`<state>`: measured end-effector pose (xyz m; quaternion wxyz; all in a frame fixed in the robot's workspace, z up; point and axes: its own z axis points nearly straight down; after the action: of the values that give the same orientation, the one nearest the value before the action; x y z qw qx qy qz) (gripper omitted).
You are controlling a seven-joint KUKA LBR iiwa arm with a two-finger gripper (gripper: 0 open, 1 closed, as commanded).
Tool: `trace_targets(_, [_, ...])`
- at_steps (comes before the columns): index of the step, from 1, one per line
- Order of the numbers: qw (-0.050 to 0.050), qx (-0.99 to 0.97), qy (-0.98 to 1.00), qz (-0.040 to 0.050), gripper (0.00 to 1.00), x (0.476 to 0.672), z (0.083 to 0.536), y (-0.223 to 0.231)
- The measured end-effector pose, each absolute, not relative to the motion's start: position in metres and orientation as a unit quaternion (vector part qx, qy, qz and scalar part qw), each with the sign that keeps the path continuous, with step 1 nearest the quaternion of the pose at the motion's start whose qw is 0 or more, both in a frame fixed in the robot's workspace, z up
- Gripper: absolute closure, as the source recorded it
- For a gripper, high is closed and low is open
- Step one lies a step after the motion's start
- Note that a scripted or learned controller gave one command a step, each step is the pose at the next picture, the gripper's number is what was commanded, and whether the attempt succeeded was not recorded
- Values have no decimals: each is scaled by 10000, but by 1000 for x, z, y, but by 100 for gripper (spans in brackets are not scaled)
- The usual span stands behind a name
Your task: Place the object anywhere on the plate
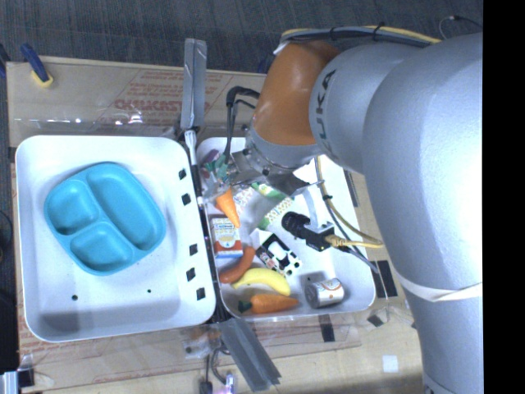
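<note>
A blue plate (102, 216) with three compartments lies in the left white bin (49, 318). Nothing rests on the plate. My gripper (221, 171) is low over the far left corner of the right bin (361, 290), just above an upright orange carrot (227, 208) and some small mixed items. The grey arm and its orange band hide the far and right parts of that bin. No object can be seen between the gripper's tips.
The right bin holds a small red and white carton (225, 235), a banana (261, 280), a second carrot (275, 304), a reddish piece (238, 265), a silver can (324, 291) and a green and white packet (275, 205). A divider wall (197, 245) separates the bins.
</note>
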<state>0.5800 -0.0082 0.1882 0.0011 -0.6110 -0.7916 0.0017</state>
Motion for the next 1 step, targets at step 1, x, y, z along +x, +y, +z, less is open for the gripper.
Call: trace_targets(1, [13, -5393, -8421, 21, 100, 581, 199, 61])
